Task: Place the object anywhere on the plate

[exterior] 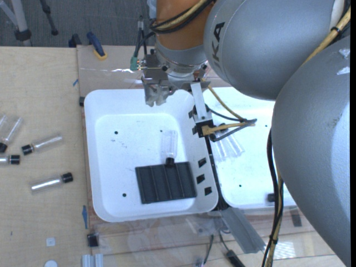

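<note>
A clear vial (pixel 168 145) with a black cap lies in the left bin (pixel 105 110), its cap end touching the back edge of the black ribbed plate (pixel 166 183). The plate lies flat in the front half of that bin. My gripper (pixel 156 97) hangs over the bin's back rim, well behind the vial and a little to its left. Its fingers look pressed together with nothing between them.
The right bin (pixel 250 188) holds a few clear vials (pixel 228 147) and a small black piece (pixel 271 197). Several capped vials (pixel 52 181) lie loose on the wooden bench left of the bins. The arm's bulk covers the upper right.
</note>
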You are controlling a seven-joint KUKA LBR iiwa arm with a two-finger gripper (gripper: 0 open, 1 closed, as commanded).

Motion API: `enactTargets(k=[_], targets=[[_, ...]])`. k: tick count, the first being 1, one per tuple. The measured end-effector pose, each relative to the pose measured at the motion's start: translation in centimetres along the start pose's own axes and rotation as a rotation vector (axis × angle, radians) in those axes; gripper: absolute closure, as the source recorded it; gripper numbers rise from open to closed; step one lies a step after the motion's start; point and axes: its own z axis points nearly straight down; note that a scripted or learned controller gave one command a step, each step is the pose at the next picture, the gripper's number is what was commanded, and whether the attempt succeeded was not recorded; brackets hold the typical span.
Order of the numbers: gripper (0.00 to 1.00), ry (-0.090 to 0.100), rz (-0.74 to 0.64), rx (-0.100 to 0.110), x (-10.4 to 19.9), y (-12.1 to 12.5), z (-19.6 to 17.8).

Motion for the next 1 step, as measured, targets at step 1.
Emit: enactTargets(k=[1], targets=[[1.0,0.0,-0.069,0.0,0.58,-2.1,-0.4]])
